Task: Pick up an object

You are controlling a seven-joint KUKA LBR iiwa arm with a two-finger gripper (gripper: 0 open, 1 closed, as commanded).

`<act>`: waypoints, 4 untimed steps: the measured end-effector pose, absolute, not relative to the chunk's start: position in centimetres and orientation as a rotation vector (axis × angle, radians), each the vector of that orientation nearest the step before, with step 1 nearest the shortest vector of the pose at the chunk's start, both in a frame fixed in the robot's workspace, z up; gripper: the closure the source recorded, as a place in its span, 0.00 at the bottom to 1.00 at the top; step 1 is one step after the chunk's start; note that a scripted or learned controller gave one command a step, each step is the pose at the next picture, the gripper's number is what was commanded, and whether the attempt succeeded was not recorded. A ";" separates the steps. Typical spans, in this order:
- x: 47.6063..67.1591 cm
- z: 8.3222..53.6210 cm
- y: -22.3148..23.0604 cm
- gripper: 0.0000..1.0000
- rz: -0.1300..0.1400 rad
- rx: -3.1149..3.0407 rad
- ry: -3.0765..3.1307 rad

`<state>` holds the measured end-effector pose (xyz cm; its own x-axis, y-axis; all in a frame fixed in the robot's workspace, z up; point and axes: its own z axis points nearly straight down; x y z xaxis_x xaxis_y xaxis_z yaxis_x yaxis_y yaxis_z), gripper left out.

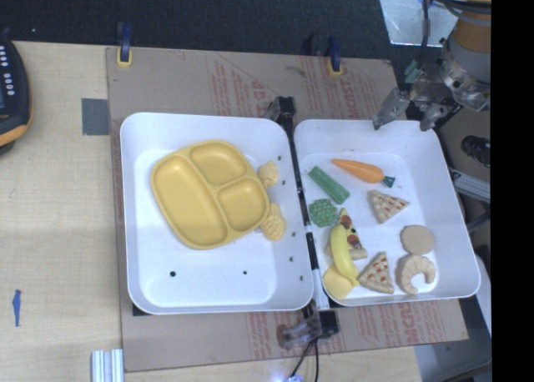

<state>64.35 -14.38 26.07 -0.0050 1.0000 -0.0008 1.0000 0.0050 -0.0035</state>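
Observation:
My gripper [410,117] hangs open over the far edge of the right bin [434,163], with nothing between its fingers. Just below it in that bin lies an orange carrot [359,170]. Further in are a green block [328,184], a round green piece [323,212], a banana [340,248], two pizza slices [386,204] [376,273], a tan cookie [417,239] and a curled pale pastry [416,272]. The left bin [209,284] holds a yellow divided plate [210,193] with two small yellow pieces [268,174] [273,223] at its right side.
The two bins sit side by side on a cardboard sheet [209,80] clamped to the bench. A black and orange device [10,88] lies at the far left. The arm's orange band [471,34] is at the upper right.

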 end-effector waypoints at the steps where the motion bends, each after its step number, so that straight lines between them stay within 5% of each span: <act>1: 56.4 15.7 -14.0 0.00 0.018 -2.207 -2.214; 2: 64.1 11.3 -12.2 0.00 -0.002 -2.217 -2.236; 3: 63.2 9.1 -19.8 0.00 0.008 -2.225 -2.220; 4: 65.3 9.3 -18.3 0.00 0.000 -2.217 -2.228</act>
